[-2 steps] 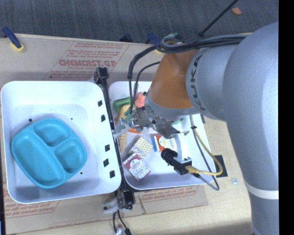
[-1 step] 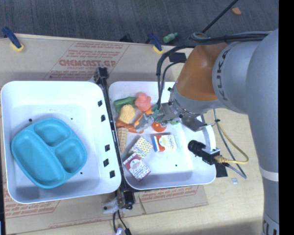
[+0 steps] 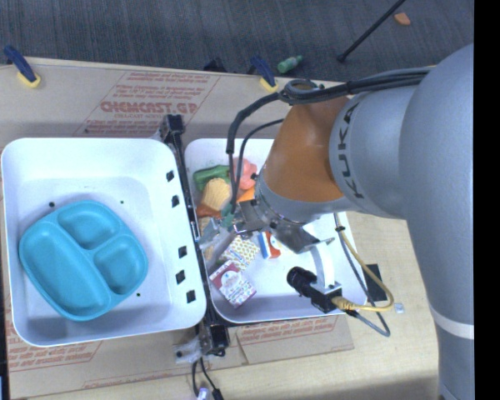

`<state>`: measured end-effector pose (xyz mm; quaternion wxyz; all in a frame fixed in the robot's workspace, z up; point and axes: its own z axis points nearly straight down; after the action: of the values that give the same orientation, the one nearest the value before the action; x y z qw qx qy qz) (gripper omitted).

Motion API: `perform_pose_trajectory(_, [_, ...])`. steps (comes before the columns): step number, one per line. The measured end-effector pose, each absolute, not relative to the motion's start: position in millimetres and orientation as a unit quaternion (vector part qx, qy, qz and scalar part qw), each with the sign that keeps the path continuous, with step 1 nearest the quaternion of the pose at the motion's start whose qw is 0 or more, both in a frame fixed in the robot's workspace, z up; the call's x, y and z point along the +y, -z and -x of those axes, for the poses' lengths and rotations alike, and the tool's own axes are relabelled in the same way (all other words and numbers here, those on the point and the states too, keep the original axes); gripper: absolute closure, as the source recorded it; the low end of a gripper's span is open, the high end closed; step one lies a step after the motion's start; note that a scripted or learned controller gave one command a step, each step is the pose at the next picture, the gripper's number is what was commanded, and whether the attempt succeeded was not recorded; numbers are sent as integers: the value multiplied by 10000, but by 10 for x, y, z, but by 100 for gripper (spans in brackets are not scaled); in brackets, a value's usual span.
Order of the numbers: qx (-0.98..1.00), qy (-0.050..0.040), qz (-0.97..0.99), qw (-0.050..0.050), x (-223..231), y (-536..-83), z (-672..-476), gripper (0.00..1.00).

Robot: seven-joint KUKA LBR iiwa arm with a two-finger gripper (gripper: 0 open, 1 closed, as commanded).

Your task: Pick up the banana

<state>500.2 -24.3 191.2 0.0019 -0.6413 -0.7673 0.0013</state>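
Observation:
A yellow piece that looks like the banana (image 3: 215,194) lies in the right bin (image 3: 271,307), near its left wall and toward the back. The arm's orange-banded wrist hangs over the middle of this bin. My gripper (image 3: 227,237) reaches down and to the left from it, low over the cluttered items just in front of the yellow piece. The arm hides much of the bin's back and right side.
A green item (image 3: 210,175) and a pink item (image 3: 247,172) sit behind the yellow piece. A patterned packet (image 3: 243,249) and a red-and-white box (image 3: 233,285) lie in front of the gripper. The left bin (image 3: 33,161) holds a blue divided plate (image 3: 82,258).

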Motion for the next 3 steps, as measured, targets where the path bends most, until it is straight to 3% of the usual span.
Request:
perform_pose_trajectory(1, [-7572,-11,6532,12,82,-1913,-5714,0])
perform_pose_trajectory(2, [-6581,-24,7529,24,575,-2378,-4931,0])
perform_pose_trajectory(3, [-7416,-3,6709,-1,-189,-3381,-4960,0])
